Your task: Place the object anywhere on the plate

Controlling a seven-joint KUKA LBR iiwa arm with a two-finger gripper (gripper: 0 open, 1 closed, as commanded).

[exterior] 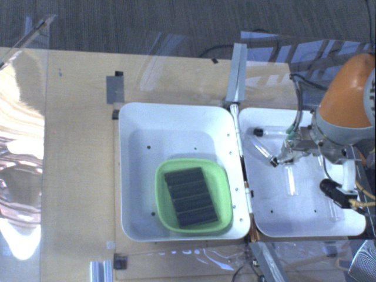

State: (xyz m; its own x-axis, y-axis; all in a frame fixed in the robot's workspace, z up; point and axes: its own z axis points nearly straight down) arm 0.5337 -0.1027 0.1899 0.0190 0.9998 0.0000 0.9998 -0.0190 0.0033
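Gripper (289,153) sits low over the right bin (305,219), under the orange-banded arm (346,98). Jaw state: you cannot tell from this slant, since the wrist hardware masks it, and nothing can be confirmed as held. Nearest the jaws are three clear tubes. One black-capped tube (269,133) lies just beyond them toward the bin's far wall. A second tube (262,151) lies just beside them on the side facing the other bin, its dark end almost at the jaws. A third tube (290,182) lies just on the near side. Well away from the jaws, across the shared bin walls (241,157), the green plate (161,181) lies in the left bin (132,157) with a dark ribbed block (189,197) already lying flat on it. If that block is your object, the task looks done. If a tube is, expect it to be light, stiff, smooth and prone to rolling or squirting out. Grip it across its mid-length, jaws square to its axis, with modest force in case it is brittle. For room, the floor around the jaws is open toward the near wall. Lift clear of both rims before crossing. On the plate, bare green remains along the rim around the block, widest on the side facing the jaws.
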